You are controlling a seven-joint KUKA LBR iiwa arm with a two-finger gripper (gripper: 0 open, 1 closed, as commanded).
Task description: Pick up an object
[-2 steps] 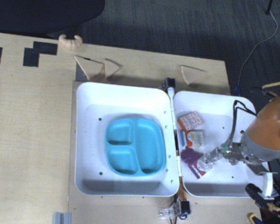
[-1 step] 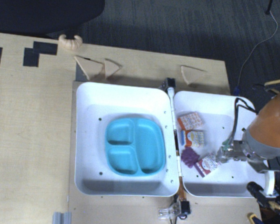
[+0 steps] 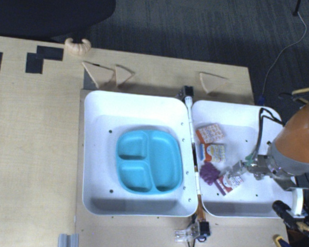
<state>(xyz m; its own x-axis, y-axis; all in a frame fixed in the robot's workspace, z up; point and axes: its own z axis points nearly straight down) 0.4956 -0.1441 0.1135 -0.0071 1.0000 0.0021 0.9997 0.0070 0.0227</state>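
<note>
The right bin [image 3: 250, 117] holds several small objects. A red-and-white patterned packet [image 3: 210, 132] lies near its back left. In front of that lies an orange-and-white packet [image 3: 216, 151]. A purple lump [image 3: 209, 173] rests near the bin's left wall, and a small white-and-red wrapper [image 3: 231, 180] lies just to its right. A thin blue stick [image 3: 195, 150] lies along the left wall. My gripper [image 3: 245, 167] hangs low over the bin, just right of and above the small wrapper, close to it. The grey wrist and orange band [image 3: 303, 137] hide the bin's right side.
The left bin [image 3: 97, 143] holds a blue three-compartment plate [image 3: 148, 159]. A black clamp [image 3: 187, 91] sits on the divider between the bins. A cable [image 3: 260, 133] runs down beside the wrist. Wooden bench [image 3: 31, 148] lies to the left.
</note>
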